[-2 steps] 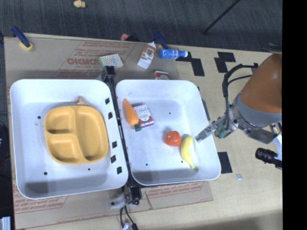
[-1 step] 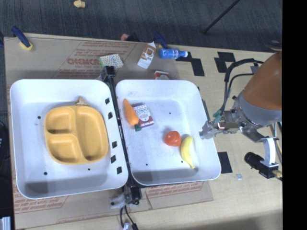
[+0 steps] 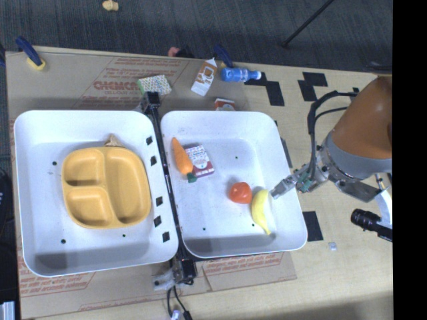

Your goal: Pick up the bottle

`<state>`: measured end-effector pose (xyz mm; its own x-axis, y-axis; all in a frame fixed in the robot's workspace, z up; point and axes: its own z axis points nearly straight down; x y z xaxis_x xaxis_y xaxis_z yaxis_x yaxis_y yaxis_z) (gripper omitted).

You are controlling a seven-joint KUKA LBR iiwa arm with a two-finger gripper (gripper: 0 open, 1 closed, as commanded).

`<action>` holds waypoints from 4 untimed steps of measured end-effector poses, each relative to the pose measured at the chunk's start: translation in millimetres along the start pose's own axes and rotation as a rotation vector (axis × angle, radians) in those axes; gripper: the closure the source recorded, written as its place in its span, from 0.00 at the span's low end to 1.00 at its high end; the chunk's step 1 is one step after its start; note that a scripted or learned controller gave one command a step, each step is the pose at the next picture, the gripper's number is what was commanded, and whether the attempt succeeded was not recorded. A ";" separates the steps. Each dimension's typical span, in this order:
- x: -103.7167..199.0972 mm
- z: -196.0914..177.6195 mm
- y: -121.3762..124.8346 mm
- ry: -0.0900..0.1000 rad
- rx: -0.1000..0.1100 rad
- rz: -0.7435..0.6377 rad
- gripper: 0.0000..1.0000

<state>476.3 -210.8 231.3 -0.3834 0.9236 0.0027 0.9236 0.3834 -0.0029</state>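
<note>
The desk (image 3: 347, 272) is tan and holds two white bins side by side on brown cardboard. The left bin (image 3: 33, 179) holds a big yellow plate (image 3: 105, 186) with three parts. The right bin (image 3: 280, 145) holds four small things: an orange carrot (image 3: 181, 155) near its left wall, a little red and white packet (image 3: 199, 160) touching the carrot's right side, a red tomato (image 3: 240, 192) lower down, and a yellow banana (image 3: 260, 211) just beside the tomato near the right wall. The grey arm (image 3: 360, 139) with its orange band comes in from the right. Its pincer (image 3: 283, 187) sits over the right rim of the right bin, just above the top of the banana. The tips look close together with nothing between them, but they are small and blurry, so I cannot tell how far open they are. The bottle (image 3: 235, 75) is blue with a white cap. It lies on its side on the desk behind the right bin, outside both bins and well apart from the pincer. A small carton (image 3: 204, 77) lies just left of the bottle. A green patterned packet (image 3: 155, 84) lies farther left, behind where the two bins meet.
</note>
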 end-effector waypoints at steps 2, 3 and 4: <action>2.6 14.1 0.7 0.001 0.001 0.483 1.00; 4.0 -11.8 1.8 0.000 -0.001 0.886 1.00; 7.3 -20.1 3.1 -0.001 -0.001 1.021 1.00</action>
<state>476.5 -202.9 251.4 0.5875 0.8092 -0.0010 0.8092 -0.5875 -0.0026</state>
